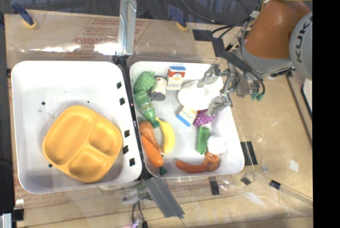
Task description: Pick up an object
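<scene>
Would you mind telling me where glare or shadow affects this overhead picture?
In the camera view, glare whitens the plastic sheet behind the bins; the yellow divided tray casts a soft shadow on the left bin; the white plate in the right bin looks washed out beside the pincer.

The right shallow white plastic bin (234,136) is crowded. Along its left wall run a green toy vegetable (143,83), a green bottle (146,107), an orange carrot (151,148) and a yellow banana (168,135). A white round plate (194,98) fills the upper middle, with the grey metal end effector (217,89) over its right edge. A brown sausage (195,166) lies along the near wall. In the left white bin (26,83), a yellow sectioned plastic tray (82,143) sits low; bare floor lies above it.
</scene>
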You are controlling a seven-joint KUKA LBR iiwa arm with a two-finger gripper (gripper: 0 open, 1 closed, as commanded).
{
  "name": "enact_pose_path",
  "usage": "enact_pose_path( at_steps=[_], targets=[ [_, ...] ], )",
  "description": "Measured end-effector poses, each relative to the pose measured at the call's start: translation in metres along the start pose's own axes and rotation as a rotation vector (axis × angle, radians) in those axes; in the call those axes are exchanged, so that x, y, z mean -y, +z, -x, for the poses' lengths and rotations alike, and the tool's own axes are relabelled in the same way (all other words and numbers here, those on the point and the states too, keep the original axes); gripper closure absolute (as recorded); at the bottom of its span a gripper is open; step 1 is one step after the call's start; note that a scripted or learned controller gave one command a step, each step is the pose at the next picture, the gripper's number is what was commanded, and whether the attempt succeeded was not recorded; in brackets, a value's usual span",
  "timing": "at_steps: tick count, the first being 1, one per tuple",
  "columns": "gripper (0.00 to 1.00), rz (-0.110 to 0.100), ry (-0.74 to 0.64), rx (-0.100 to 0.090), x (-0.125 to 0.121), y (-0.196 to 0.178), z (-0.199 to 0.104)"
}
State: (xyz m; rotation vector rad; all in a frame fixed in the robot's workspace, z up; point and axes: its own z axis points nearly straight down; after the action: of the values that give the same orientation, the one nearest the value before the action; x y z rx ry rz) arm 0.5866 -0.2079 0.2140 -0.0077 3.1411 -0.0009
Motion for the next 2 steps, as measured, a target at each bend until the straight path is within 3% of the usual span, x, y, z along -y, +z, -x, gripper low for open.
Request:
enact_pose_path(
  at_steps=[1,2],
  targets=[
    [0.0,-0.004,-0.018,0.013,0.002,0.111,-0.044],
    [0.0,-0.006,0.131,0.023,-0.031,0.113,-0.056]
  ],
)
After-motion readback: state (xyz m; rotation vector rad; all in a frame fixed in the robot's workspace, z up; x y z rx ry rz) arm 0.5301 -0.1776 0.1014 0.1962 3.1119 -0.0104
